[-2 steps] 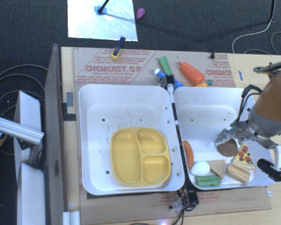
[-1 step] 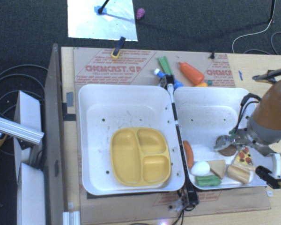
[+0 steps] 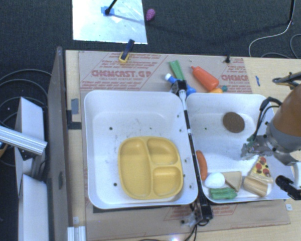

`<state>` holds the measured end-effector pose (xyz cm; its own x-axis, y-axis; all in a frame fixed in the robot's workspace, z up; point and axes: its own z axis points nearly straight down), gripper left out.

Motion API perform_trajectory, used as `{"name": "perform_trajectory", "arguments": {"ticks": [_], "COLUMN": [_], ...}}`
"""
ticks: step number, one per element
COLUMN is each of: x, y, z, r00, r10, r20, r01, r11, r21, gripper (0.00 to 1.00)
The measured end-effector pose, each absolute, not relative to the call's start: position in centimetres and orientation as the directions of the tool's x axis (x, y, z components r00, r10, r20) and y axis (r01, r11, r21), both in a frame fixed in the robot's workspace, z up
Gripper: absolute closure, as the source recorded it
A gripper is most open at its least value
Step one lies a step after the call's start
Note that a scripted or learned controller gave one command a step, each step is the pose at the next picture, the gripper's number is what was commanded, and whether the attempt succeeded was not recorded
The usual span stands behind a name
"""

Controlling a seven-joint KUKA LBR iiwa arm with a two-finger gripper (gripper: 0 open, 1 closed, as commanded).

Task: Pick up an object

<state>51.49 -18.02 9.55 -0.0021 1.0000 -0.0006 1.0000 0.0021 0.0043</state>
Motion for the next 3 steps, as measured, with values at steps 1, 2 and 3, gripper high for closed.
{"name": "perform_trajectory", "arguments": {"ticks": [1,2,3], "x": [55.7,55.0,54.9], "y": [-15.3,-12.7,-12.9], "z": [18.5,22.8,22.5], "r00": [-0.009,-0.007,-0.004], "r10": [1.0,1.0,1.0], "r20": [-0.002,0.0,-0.001], "r01": [1.0,1.0,1.0], "r11": [0.009,0.007,0.004], "r21": [0.013,0.006,0.003], "gripper": [1.0,1.0,0.0]}}
